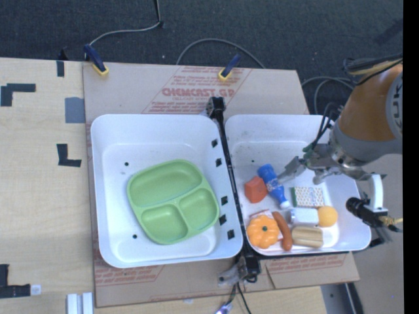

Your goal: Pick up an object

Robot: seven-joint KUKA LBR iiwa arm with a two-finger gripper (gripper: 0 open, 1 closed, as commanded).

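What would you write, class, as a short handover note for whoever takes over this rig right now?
Pincer: low over the right bin, beside the blue bottle; grip state unclear, nothing seen held.
Right bin contents: red block, orange pumpkin, carrot, bread roll, yellow lemon, patterned sponge.
Left bin: green divided plate.
Done: arm is at the toys.
Left: grasp and lift one object.

Under me, both white bins (105,175) look like smooth, slightly glossy plastic, the green divided plate (173,201) is matt plastic, the sheet (190,90) beneath is plain brown cardboard, the bench (33,208) shows pale wood grain, and my arm (370,120) has a satin sheen.
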